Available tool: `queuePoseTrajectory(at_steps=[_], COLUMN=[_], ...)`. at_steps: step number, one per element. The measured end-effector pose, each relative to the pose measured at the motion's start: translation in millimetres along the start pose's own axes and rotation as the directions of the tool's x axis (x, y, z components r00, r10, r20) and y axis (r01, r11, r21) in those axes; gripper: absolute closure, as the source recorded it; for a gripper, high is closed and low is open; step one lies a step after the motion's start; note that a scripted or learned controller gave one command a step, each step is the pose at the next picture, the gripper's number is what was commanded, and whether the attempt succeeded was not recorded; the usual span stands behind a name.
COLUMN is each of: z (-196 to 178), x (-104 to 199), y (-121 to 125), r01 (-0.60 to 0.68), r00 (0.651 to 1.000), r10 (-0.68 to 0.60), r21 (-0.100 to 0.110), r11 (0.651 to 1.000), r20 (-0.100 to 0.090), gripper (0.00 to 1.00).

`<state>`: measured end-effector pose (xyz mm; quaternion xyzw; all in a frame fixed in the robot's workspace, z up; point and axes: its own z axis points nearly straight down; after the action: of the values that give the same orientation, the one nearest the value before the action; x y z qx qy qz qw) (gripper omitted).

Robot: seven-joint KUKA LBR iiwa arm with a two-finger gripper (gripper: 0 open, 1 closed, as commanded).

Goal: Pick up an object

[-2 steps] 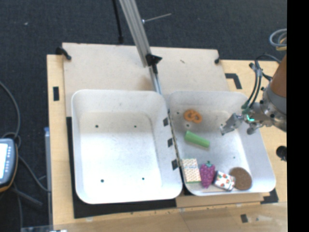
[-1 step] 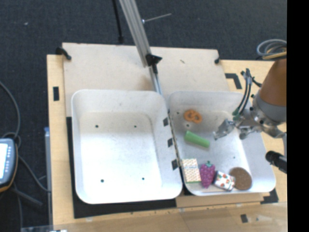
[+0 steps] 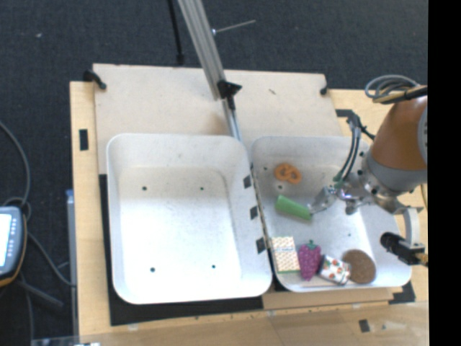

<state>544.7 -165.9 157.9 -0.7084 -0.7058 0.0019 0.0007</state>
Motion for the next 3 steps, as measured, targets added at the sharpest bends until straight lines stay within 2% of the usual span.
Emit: queuePoseTrajectory(at_steps=[1,2,3], z=[52.7,38.5,-9.6], x=[-1.2,-1.7,1.3], y=[-0.8,1.4,-4.0], r01=[0.001,-0.006,0.001], r00=[1.000,1.000,1.000], r10=[-0.001,0.006,-0.001], r21=[0.000,-0.009,-0.010], r11=[1.000,1.000,1.000], r20=[0.000,-0.001,0.000], gripper=[0.00,1.00,1.00])
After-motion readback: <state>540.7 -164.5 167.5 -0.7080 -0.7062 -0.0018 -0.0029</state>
